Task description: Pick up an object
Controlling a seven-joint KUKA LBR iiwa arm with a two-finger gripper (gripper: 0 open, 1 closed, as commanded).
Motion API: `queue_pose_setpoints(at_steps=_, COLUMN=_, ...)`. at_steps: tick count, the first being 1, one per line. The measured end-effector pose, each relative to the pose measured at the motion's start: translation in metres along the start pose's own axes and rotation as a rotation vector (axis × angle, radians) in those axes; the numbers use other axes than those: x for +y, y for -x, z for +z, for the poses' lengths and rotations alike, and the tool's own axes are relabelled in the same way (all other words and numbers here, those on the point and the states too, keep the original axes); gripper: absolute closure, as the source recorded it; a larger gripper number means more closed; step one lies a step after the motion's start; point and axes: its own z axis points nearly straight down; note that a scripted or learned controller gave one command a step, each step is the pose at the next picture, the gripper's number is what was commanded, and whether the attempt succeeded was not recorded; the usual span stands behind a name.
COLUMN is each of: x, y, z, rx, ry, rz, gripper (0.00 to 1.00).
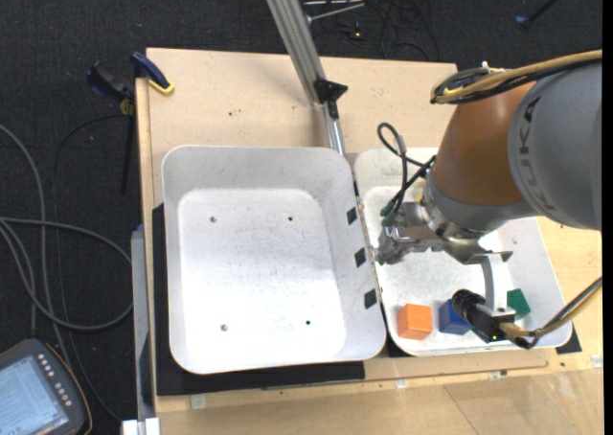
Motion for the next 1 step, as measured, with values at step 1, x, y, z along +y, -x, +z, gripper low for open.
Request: queue_pose_setpoints(at_steps=1, x=0.0008, y=-0.0499, z=-0.0153, rx=0.0, ry=0.004, rz=0.0, gripper=1.0)
